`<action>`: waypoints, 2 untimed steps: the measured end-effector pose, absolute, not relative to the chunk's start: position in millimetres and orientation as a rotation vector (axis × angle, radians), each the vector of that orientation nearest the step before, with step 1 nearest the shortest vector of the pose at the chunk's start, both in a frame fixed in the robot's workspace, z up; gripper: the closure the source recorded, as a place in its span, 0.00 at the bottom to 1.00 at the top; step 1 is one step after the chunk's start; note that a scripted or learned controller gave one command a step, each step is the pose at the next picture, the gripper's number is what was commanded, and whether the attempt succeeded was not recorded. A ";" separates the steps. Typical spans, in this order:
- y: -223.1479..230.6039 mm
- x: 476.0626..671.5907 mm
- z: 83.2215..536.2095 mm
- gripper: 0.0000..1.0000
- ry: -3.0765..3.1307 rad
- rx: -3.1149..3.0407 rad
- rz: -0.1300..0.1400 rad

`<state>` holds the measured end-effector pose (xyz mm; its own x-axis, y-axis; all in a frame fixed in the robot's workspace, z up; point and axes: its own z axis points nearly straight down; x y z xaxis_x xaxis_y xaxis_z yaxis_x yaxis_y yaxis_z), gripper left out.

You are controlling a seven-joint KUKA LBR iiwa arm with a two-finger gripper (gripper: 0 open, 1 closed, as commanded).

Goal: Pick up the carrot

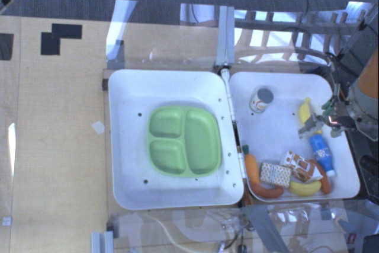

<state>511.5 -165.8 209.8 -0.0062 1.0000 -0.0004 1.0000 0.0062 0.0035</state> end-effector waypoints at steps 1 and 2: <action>-88.6 561.0 89.5 0.00 1.968 2.437 0.016; -84.3 507.0 90.3 0.00 2.167 2.255 0.019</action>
